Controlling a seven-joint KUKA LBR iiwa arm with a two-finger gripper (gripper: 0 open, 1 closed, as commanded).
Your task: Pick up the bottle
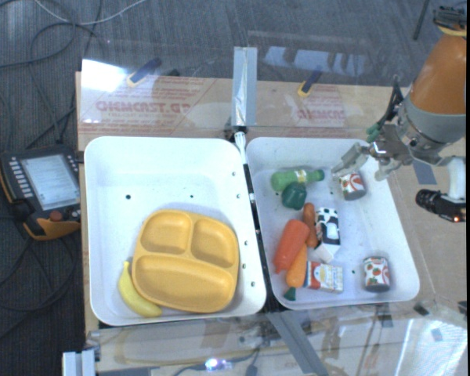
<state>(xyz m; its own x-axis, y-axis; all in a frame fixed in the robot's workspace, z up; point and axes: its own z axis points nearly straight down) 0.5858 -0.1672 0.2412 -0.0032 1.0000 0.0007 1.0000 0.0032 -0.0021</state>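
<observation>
A green bottle [295, 178] lies on its side near the upper left of the right bin [403, 245], its neck pointing right. The gripper [366, 165] hangs over the bin's upper right, well to the right of the bottle and apart from it. Its two fingers are spread open with nothing between them. Just below the left fingertip stands a small red and white can [352, 185].
A green pepper [294, 197] touches the bottle's lower side. Below lie two carrots [292, 245], a black and white carton [327, 225], a small box [324, 276] and another can [375, 273]. The left bin [110, 171] holds a yellow divided plate [188, 261] and a banana [133, 292].
</observation>
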